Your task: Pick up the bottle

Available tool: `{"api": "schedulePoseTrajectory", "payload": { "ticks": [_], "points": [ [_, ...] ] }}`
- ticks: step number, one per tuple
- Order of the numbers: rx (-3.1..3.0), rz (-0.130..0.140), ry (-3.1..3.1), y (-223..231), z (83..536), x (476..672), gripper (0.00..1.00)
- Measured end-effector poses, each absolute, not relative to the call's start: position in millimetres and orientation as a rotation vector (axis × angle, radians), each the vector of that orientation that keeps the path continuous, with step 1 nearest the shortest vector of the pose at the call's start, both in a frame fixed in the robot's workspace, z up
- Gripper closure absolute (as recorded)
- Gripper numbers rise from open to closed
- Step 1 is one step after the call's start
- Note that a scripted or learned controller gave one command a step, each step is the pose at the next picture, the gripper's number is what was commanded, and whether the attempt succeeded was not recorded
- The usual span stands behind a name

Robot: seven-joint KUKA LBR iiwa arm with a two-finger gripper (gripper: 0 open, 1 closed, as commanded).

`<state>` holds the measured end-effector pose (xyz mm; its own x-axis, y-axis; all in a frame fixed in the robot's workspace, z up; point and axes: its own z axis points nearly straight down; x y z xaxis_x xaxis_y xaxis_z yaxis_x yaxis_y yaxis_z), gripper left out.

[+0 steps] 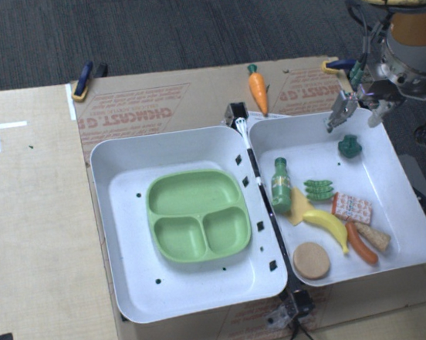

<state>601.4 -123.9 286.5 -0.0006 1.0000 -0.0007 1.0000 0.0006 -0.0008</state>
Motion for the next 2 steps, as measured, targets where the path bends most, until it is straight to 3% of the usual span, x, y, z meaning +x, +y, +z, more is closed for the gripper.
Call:
{"api": "schedulePoseTrajectory", "payload": {
  "ticks": [1, 2],
  "points": [
    [-2.220, 0.002, -2.225, -124.3, 296.1, 601.8, 1.00],
    [-1.991, 0.001, -2.431, -174.0, 286.3, 527.0, 1.00]
  ]
}}
